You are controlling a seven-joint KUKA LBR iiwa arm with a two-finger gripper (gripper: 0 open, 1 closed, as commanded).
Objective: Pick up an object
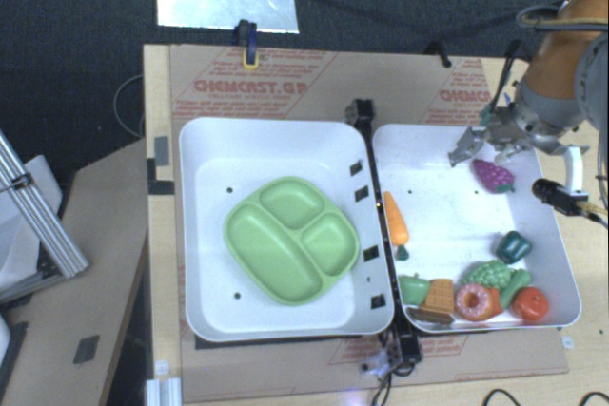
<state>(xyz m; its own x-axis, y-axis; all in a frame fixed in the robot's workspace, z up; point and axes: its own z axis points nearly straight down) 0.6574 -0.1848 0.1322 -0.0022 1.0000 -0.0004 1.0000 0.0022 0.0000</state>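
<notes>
A: Near edge first: the doughnut [473, 300], tomato [531, 302] and broccoli [492, 275] crowd the right bin's [433, 204] corner.

B: Farther back, the grapes [493, 174] lie beside the gripper [471, 150]; whether it's released or clenched, I can't tell. It may nudge them aside.

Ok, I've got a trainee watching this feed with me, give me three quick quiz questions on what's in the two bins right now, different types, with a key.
1. True or false: the green divided plate lies in the right bin.
2. Which toy lies nearest the gripper? A. the carrot B. the purple grapes C. the pink donut
3. Fill in: the carrot lies against the right bin's ____ wall, as the camera sees it.

Key: 1. False, it lies in the left bin. 2. B. 3. left.
</notes>
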